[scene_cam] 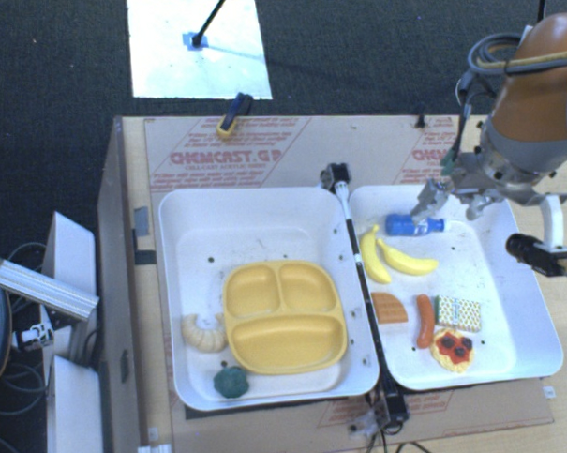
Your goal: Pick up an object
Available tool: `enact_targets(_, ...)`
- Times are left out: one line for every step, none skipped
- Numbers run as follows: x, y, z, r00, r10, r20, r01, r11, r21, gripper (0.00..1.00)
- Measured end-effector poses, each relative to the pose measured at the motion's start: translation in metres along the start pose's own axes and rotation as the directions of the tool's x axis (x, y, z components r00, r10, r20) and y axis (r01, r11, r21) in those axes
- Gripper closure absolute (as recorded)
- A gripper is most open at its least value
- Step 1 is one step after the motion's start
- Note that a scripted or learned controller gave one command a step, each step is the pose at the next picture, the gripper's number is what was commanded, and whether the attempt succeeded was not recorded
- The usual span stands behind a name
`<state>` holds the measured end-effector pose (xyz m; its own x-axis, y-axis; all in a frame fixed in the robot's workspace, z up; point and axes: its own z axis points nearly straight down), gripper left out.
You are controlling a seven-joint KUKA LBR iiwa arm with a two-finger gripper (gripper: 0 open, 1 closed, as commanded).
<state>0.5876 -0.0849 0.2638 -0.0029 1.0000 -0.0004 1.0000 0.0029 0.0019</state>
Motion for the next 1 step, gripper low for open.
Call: enact_targets(0.0108, -0.0593, 0.073, 1.0, 0.002, -0.001, -0.002, 1.0, 0.002, 0.0)
